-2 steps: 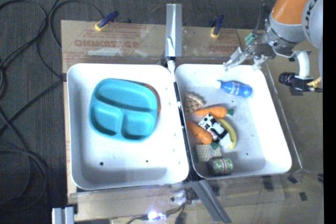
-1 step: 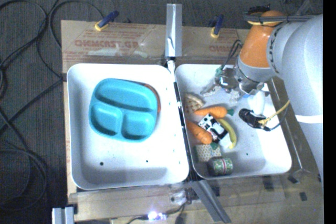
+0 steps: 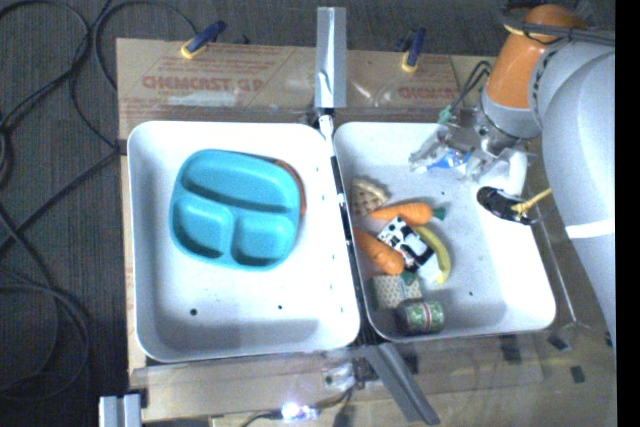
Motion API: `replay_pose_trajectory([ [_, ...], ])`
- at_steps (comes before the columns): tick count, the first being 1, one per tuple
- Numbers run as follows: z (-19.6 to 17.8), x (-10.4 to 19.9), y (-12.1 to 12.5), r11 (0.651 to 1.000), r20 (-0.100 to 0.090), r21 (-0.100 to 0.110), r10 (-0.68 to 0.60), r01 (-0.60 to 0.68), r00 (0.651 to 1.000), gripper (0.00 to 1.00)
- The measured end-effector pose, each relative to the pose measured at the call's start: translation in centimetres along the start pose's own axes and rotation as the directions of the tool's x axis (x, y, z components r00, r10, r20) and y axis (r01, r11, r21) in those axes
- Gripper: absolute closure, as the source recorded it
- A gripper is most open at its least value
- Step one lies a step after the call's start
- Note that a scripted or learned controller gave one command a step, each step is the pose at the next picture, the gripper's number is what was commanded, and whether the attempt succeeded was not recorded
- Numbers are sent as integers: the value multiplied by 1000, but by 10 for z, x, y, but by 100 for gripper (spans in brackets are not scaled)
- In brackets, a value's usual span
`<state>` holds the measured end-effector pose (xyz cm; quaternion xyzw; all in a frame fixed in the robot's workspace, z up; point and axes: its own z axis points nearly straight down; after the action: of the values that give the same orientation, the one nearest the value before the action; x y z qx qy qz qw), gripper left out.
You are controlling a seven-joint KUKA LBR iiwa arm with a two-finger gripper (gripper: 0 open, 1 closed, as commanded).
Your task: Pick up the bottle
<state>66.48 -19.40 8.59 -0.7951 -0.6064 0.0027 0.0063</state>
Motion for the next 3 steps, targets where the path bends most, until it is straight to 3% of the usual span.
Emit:
replay_pose_trajectory([
  [1,-10,-2,0,1000,8,-2,0,0,1000,100],
  [2,-120,30,-5,1000,4,-13,-23,23,1000,100],
  [3,-120,29,-6,1000,5,-12,-22,22,1000,0],
])
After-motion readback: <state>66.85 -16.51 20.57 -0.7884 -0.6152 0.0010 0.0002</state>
